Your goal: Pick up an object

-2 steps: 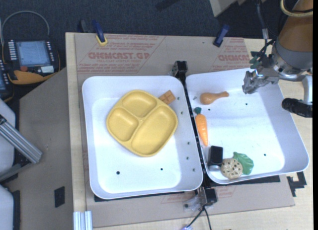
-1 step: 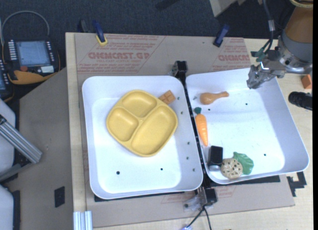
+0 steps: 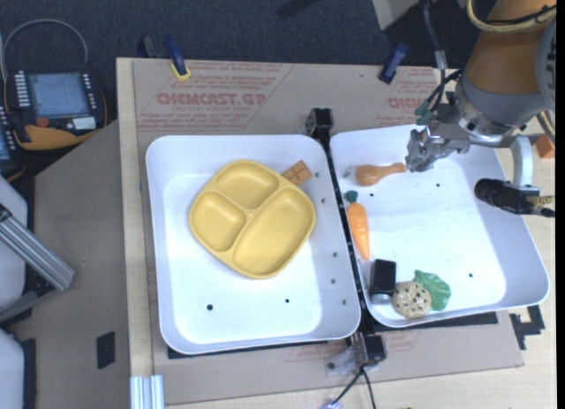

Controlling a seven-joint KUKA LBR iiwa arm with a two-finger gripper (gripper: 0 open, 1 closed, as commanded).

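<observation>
White bins both on your feed? Where is the gripper?

I have both. My gripper (image 3: 422, 155) is low over the far part of the right bin (image 3: 494, 257), at the thin right end of the spoon (image 3: 378, 172).

Is it holding the spoon?

I cannot tell whether the pincer is wide, narrow or gripping; the detail is too small from this camera. The tan spoon lies on the bin floor, far left in that bin, with its round end to the left and its handle pointing right at the gripper.

What else is in that bin?

I see a carrot (image 3: 357, 231) lying along the left wall, just near of the spoon. Toward the near left corner there is a black block (image 3: 383, 275), a cookie (image 3: 410, 299) just near of it, and a green leaf (image 3: 435, 287) touching the cookie's right side.

And the left bin?

I see a yellow plate (image 3: 253, 218) with three compartments, sitting toward the far side of the left bin (image 3: 265, 319). A small brown block (image 3: 297, 172) rests at the plate's far right edge. All of that is well apart from the gripper.
</observation>
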